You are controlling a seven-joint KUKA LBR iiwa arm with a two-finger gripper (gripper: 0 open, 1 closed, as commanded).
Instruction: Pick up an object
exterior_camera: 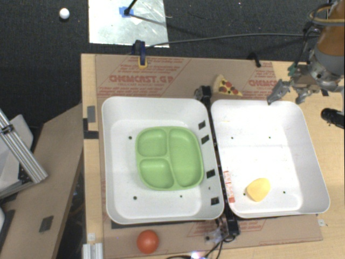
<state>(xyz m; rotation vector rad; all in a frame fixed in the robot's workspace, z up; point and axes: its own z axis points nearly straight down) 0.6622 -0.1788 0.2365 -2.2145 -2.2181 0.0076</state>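
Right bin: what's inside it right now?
Inside the right bin lies one yellow object, near its front-left corner. The gripper sits over the bin's back rim, holding nothing. The floor under the yellow object is covered.

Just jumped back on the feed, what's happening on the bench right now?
The gripper hangs open above the far right corner of the right bin, holding nothing. A yellow object lies near that bin's front edge. The left bin holds a green divided tray. Nothing has been picked up yet.
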